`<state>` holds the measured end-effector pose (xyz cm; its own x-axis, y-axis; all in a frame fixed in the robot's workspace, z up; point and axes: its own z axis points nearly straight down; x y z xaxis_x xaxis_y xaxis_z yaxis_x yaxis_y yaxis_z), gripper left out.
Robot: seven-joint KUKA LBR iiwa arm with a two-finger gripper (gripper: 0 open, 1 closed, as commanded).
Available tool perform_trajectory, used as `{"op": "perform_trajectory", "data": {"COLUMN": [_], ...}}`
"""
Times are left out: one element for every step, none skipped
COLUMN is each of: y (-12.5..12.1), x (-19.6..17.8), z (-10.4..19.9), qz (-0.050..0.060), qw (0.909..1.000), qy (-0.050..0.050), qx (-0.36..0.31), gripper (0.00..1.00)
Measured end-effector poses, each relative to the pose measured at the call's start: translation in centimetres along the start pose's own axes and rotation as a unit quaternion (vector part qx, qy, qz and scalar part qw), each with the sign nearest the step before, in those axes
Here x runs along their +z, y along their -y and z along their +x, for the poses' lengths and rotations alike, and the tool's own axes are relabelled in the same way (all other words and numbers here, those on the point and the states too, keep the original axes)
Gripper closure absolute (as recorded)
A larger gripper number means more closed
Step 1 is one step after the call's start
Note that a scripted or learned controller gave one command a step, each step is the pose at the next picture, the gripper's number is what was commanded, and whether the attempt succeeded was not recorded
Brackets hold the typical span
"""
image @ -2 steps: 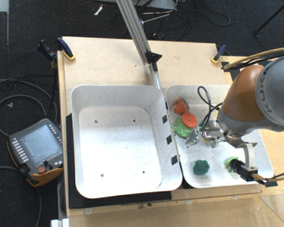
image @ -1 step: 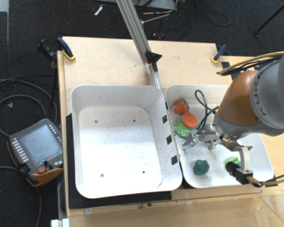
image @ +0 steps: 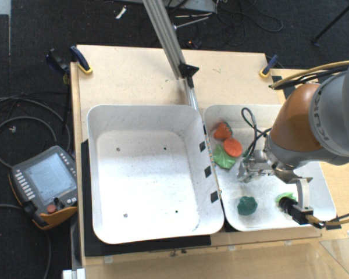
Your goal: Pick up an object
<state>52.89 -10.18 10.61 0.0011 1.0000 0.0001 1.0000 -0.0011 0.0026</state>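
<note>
In the right bin (image: 232, 112), the gripper (image: 251, 171), grip state unclear, hovers beside a crumpled green object (image: 223, 157).

Two shallow white bins side by side: left bin (image: 104, 127), right bin (image: 232, 112). One arm (image: 314, 127), grey with an orange band. Small things in the right bin, counted by colour: two orange-red pieces, one (image: 222, 131) and another (image: 233, 148) touching it; one light green piece (image: 223, 158); one dark green lump (image: 246, 205); one bright green bit (image: 284, 200), partly hidden. One control pendant (image: 43, 185) on the floor. Three clamps at bench corners: (image: 80, 60), (image: 58, 58), (image: 269, 65).
</note>
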Motion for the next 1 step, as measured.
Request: {"op": "perform_trajectory", "data": {"y": [-0.24], "x": [-5.74], "z": [-0.98], "qz": [-0.002], "qw": [1.0], "qy": [0.001], "qx": [-0.001], "gripper": [1.0]}}
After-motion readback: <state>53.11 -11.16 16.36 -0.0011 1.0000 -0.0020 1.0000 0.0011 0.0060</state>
